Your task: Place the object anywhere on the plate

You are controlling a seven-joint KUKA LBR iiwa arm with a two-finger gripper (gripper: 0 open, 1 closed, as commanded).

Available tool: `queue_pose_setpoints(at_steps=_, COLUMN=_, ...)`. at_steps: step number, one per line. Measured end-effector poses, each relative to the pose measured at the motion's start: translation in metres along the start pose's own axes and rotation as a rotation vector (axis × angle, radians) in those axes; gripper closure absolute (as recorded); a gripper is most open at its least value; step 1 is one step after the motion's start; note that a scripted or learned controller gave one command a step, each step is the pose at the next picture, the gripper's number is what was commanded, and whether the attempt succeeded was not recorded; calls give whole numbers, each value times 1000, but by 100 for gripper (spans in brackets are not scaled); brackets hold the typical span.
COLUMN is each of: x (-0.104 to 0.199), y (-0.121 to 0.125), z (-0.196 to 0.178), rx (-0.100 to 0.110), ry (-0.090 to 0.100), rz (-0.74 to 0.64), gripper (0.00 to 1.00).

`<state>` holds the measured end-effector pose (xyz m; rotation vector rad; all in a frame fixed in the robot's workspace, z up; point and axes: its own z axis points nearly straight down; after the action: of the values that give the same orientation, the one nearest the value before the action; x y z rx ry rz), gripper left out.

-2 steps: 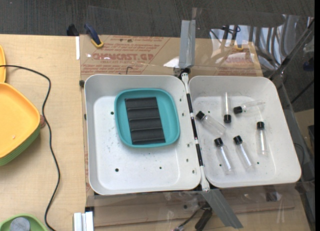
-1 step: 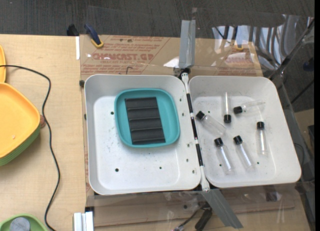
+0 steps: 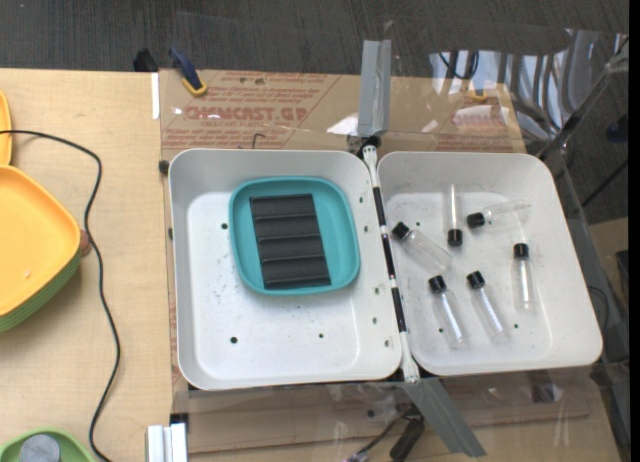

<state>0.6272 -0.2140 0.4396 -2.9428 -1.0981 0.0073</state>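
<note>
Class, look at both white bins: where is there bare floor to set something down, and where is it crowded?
Left bin: bare floor runs below the teal plate, toward the front wall, with narrower strips on its left and above it. The plate's dark ridged insert carries nothing. Right bin: six clear vials lie scattered across the middle; only its front edge and far-right margin stay bare.

Place: a robotics lab is suggested.
Evidence: white bins (image 3: 190, 250) taped to a wooden tabletop (image 3: 110, 350); capped clear vials (image 3: 450, 315); grey carpet (image 3: 250, 0).
</note>
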Motion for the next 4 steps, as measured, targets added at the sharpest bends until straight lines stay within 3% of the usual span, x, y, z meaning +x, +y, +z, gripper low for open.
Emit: queue_pose_setpoints(at_steps=4, x=8, y=18, z=1, rx=4, ry=-1, rz=511, gripper=0)
